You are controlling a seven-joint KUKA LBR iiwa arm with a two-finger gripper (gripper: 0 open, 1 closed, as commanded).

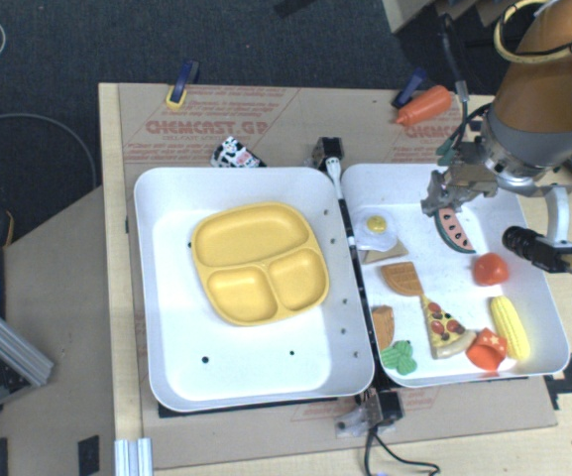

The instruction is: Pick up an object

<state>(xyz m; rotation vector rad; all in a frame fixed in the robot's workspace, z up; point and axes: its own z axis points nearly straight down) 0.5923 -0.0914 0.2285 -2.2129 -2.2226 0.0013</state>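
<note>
Reaching in from the right, arm (pixel 538 97) bent down over the right bin (pixel 548 296). Pincer (pixel 448 198) low near the bin's far wall, just above the watermelon slice (pixel 454 228); opening impossible to tell. Slice lying with long axis running near to far, tilted slightly. Open floor left of tomato (pixel 491 269); corn (pixel 509 327) near the right rim.

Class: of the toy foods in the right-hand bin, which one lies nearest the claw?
The watermelon slice, red with a green rind, lying just below the claw. The fried egg, tomato, corn cob and pizza slice all lie farther off.
</note>
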